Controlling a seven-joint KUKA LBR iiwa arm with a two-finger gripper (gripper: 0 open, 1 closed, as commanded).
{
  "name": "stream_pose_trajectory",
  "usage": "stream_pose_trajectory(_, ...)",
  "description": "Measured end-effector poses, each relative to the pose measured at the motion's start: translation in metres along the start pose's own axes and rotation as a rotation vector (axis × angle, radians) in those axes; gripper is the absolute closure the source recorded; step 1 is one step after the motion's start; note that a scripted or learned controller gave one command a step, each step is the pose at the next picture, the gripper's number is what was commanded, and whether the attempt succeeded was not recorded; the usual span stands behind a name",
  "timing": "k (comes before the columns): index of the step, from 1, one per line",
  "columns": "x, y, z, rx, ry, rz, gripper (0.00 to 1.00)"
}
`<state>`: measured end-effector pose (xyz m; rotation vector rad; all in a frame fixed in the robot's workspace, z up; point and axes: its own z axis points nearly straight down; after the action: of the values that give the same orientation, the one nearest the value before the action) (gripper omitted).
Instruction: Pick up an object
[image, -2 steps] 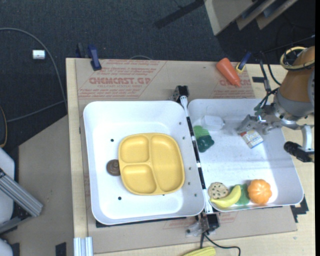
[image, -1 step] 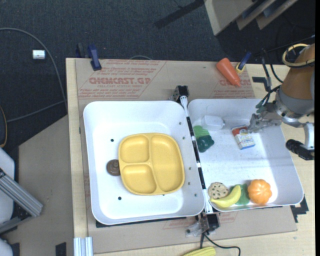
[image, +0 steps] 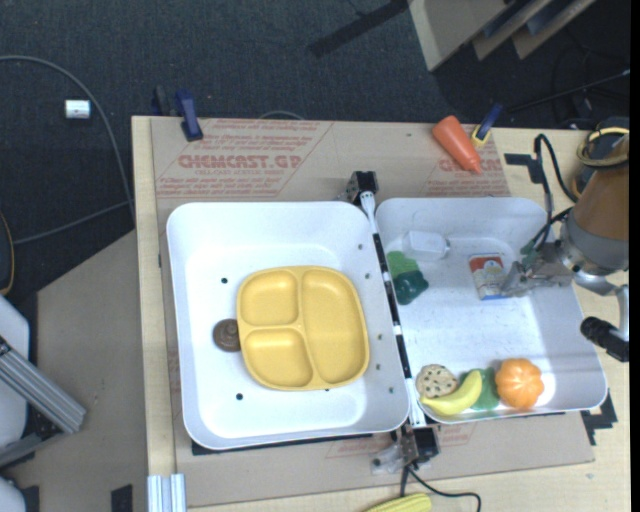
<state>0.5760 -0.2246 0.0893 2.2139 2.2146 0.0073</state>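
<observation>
The pincer (image: 512, 277) sits low inside the right bin (image: 560, 330), near its far right side, reaching in from the arm (image: 600, 215) with its orange band. Its tips are down beside a small red-and-white packet (image: 487, 274), touching it or nearly so, but from where I stand I cannot tell whether the pincer is wide or closed, and nothing shows clearly between its tips. I would not say it holds anything yet.

That little packet looks to be the thing it is after. I judge it light, flat and fairly stiff, lying close against the bin floor, so it will likely be awkward: the tips need to catch its edges, not press down on its face, or it will slide away on the smooth white plastic.

Around it, the right bin also holds a clear plastic piece (image: 425, 243) toward the back, a green toy (image: 406, 277) just by the dividing wall, and along the near edge a cookie (image: 436, 380), a banana (image: 456, 394) and an orange (image: 518, 383) huddled together, well apart from the pincer.

The left bin (image: 200, 300) carries a yellow divided plate (image: 301, 326) in its middle, with a brown round thing (image: 226, 335) tucked against the plate's left edge. Beyond the bins, an orange carrot-like toy (image: 457, 144) lies on the table (image: 290, 155).
</observation>
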Motion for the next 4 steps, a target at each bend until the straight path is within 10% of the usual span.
stream_pose_trajectory(1,0.027,0.063,0.000,0.000,0.000,-0.001,1.00)
stream_pose_trajectory(3,0.047,-0.085,0.000,0.001,0.001,0.001,1.00)
stream_pose_trajectory(4,0.056,-0.093,-0.001,-0.002,-0.002,0.002,1.00)
